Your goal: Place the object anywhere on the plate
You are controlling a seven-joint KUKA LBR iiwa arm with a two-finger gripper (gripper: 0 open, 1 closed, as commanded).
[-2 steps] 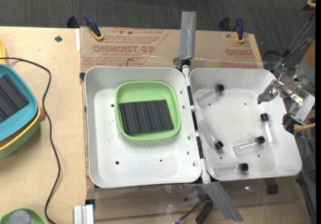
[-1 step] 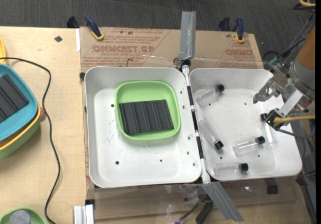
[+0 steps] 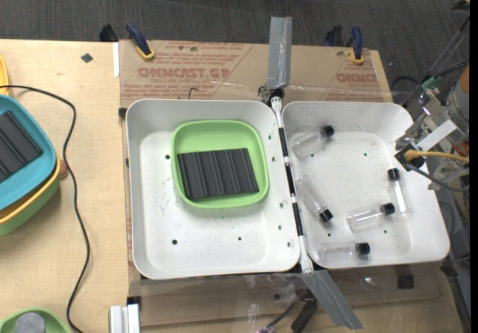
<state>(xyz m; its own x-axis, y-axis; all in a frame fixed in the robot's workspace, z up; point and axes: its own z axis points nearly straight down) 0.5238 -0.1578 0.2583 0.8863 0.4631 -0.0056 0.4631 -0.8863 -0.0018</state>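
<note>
Several clear plastic tubes with black caps lay scattered in the right bin (image 3: 418, 246), any of which might be the object to move. One tube (image 3: 312, 141) lay near the bin's upper left corner, its cap toward the right. Another tube (image 3: 316, 204) lay slanted along the left side, cap at its lower end. A third tube (image 3: 371, 215) rested lower in the middle, cap to the right, and a fourth tube (image 3: 397, 191) stood close beside it along the right side, cap at its upper end. A fifth tube (image 3: 345, 252) lay near the bottom edge, cap to the right. All five were apart from the plate.

The green plate (image 3: 221, 137) sat in the left bin (image 3: 149, 234), toward its upper middle, squarish with rounded corners. A dark ribbed mat (image 3: 216, 173) lay flat inside it, covering most of its floor.

At the right edge of the view, the arm's tool (image 3: 437, 141) hung over the right rim of the right bin, amid cables and a yellow lead. Whether its fingers were released or clenched could not be told from this angle, and no tube could be seen between them.

Both bins rested side by side on a sheet of cardboard (image 3: 187, 70), held by blue and yellow clamps (image 3: 140, 40) at the far edge of the worktop (image 3: 60, 264). A stack of teal and yellow trays (image 3: 22, 167) sat at the left, with a black cable (image 3: 75, 197) trailing across the wood.
</note>
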